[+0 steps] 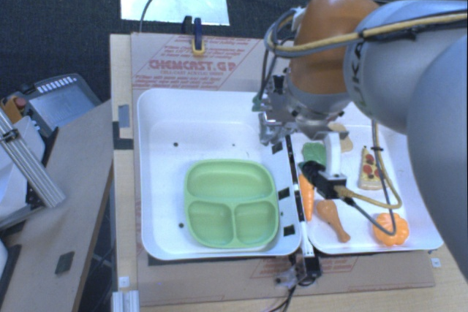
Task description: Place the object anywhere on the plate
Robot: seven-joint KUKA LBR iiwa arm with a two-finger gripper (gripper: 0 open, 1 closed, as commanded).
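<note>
1. A grey robot arm [409, 55] with an orange band [329, 18] above the wrist reaches in from the right, over 2 shallow white bins set side by side on a bench.
2. The left bin [161, 128] holds a pale green plate [230, 202] with 3 compartments, lying in the bin's lower half, near the divider between the bins.
3. The right bin [420, 226] holds toy food: a carrot [306, 195] beside the divider, a chicken drumstick [333, 219] just right of it, a pizza slice [370, 168] further right, an orange piece [389, 229] near the lower right corner, and a green piece [315, 153] partly under the wrist.
4. The gripper [272, 129] hangs over the divider, at the upper part of the bins, above and to the right of the plate.
5. It cannot be told whether the pincer is wide or narrow, or whether it grips anything, because the wrist hides it.
6. All the toy food lies in the right bin, below and right of the pincer, apart from the plate.
</note>
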